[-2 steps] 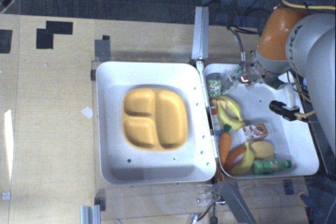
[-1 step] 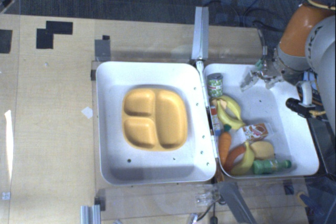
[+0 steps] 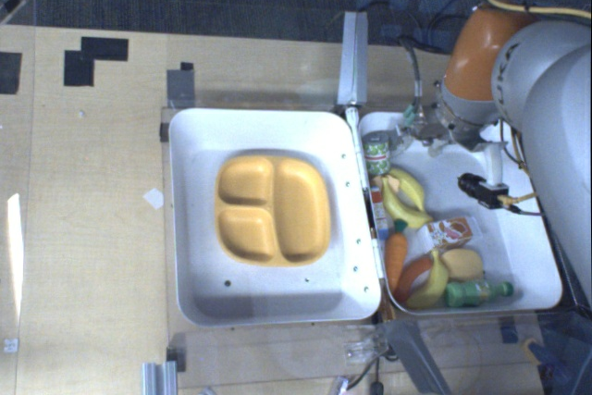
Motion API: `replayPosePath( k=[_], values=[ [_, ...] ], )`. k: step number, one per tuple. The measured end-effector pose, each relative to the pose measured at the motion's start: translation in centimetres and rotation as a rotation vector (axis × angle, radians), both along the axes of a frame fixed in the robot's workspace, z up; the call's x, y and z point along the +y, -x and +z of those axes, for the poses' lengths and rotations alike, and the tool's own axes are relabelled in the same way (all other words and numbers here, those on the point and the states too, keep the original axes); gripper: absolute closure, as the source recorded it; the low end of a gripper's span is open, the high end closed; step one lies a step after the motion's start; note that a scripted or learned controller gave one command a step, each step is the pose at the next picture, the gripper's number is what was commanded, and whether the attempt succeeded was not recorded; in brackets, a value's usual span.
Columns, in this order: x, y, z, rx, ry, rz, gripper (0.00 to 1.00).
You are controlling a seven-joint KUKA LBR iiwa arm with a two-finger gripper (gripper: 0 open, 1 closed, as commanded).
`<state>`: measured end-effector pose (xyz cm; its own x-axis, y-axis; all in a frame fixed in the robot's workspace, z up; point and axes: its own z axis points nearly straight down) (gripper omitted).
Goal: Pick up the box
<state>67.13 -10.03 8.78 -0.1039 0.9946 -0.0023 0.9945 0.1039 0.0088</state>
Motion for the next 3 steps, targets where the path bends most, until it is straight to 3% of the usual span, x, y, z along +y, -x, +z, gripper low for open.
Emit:
replayPosePath(
  k=[1,2,3],
  values=[
    [-6.6,2.9,0.0,0.0,0.001,-0.001,0.0],
    [-3.6,0.0,0.0,0.001,-0.001,-0.031,0.0],
    [-3.5,-0.3,1.4,-0.009,0.0,-0.025,1.0]
  ],
)
